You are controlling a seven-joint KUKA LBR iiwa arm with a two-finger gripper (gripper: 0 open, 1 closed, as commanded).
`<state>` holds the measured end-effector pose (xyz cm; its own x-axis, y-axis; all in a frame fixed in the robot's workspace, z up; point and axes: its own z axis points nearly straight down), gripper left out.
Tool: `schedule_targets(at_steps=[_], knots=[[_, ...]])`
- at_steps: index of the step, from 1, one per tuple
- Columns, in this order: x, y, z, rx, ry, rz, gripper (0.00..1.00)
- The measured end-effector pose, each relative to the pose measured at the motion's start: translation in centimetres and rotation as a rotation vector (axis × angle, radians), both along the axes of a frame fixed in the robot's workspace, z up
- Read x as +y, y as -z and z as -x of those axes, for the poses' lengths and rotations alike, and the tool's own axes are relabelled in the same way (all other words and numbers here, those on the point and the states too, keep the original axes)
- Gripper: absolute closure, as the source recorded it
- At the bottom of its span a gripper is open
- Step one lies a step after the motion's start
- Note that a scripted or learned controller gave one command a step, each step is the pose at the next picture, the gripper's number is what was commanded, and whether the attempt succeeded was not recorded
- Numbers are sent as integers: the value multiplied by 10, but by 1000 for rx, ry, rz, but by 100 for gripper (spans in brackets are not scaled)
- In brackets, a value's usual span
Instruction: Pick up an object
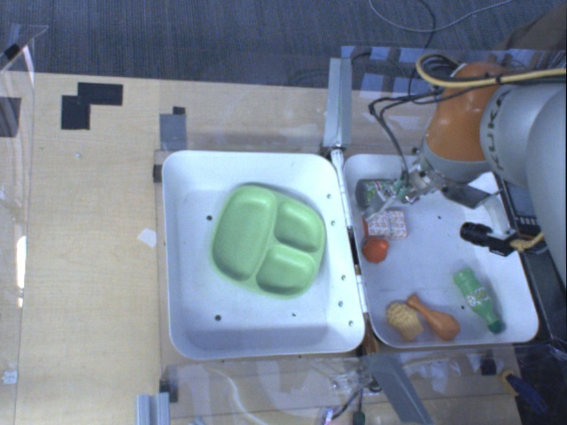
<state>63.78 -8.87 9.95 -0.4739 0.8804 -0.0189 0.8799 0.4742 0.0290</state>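
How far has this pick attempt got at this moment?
Done: the gripper has reached into the right bin, at its far left corner by a small red-and-white packet. In hand: nothing visibly lifted; its grasp can't be made out. Left: securing and raising something. The tomato, green bottle and drumstick lie on the bin floor; the green divided plate sits in the left bin.

Even, bright overhead light with soft shadows inside the left bin [182,264], mild glare on its white walls, and slight overall softness of focus.
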Motion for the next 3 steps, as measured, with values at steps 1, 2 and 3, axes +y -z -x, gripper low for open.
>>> schedule_targets(at_steps=[1,2,3], knots=[[-1,1,-14,10,-116,2,0],[0,1,-19,11,-249,6,0],[0,2,-4,12,329,-12,0]])
